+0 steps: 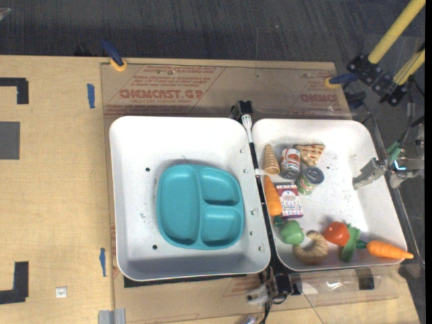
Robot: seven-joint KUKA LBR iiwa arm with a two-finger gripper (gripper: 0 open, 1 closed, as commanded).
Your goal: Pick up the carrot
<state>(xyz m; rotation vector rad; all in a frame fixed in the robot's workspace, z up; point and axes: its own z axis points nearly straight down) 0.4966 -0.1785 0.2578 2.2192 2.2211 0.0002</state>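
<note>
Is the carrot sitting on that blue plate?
No. The carrot lies in the right bin, at its lower right corner, while the blue plate sits in the left bin.

We see two bins side by side on the bench (54,201): left bin (135,140) holds a divided plate (200,205); right bin (351,137) holds cans (291,160) at back, a carrot (387,250) front right, a tomato (336,233) just left of it.

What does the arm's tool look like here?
The tool is small, pale grey and metallic, narrowing toward its tip. A cyan spot glows at its base, where it joins darker grey hardware. It is too blurred to make out cables or markings.
</note>
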